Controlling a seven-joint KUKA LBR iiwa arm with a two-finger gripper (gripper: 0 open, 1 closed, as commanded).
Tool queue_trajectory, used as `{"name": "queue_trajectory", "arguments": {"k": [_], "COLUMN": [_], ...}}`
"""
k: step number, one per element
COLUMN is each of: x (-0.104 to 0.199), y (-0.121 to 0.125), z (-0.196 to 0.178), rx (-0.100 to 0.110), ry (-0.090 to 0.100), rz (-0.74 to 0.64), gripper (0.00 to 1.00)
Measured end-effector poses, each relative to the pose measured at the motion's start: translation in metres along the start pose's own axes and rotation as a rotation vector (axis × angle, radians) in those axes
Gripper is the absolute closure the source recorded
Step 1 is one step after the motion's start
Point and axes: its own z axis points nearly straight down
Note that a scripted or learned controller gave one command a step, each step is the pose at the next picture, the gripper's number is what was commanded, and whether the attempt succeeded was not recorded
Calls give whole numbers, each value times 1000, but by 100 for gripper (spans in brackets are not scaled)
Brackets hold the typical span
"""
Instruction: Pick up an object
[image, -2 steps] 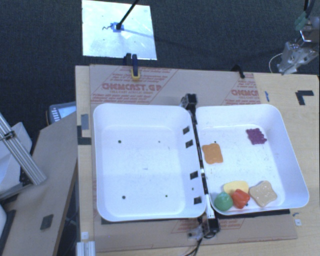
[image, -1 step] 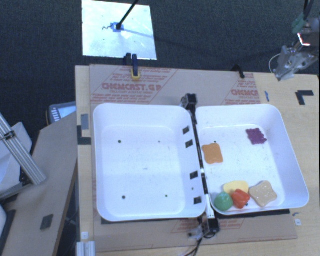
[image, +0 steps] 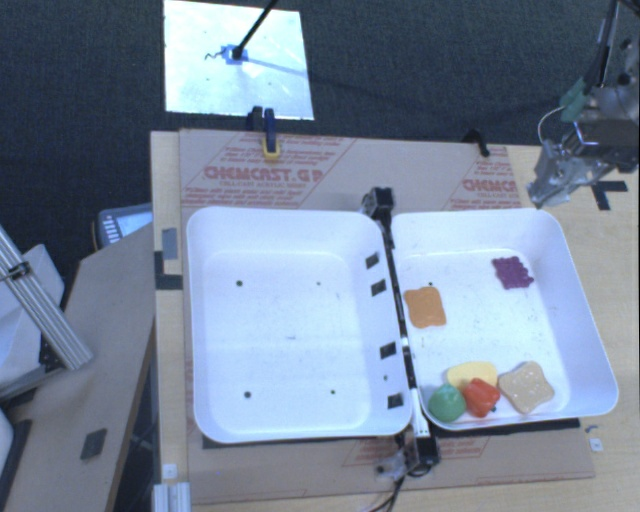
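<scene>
My gripper (image: 552, 186) hangs at the upper right, above the bench just beyond the far right corner of the right bin (image: 590, 330). It is well apart from every object. In the right bin lie a purple grape bunch (image: 511, 271) near the back, an orange flat piece (image: 426, 307) by the left wall, and a cluster at the front: a yellow piece (image: 470, 374), a green round object (image: 447, 402), a red object (image: 481, 397) and a slice of toast (image: 526, 386).
The left bin (image: 200, 300) sits beside the right one, with a row of black clips (image: 385, 320) along the seam. A brown board (image: 330, 170) lies under both bins. A metal frame (image: 40, 310) stands at the far left.
</scene>
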Motion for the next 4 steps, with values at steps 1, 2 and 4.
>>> {"name": "queue_trajectory", "arguments": {"k": [1,2,4], "x": [39,-31,-9], "y": [-11,-12,19], "z": [0,-1,7], "rx": [-2,-3,-12], "ry": [0,-3,-1], "rz": [1,11,0], "gripper": [100,100,100]}}
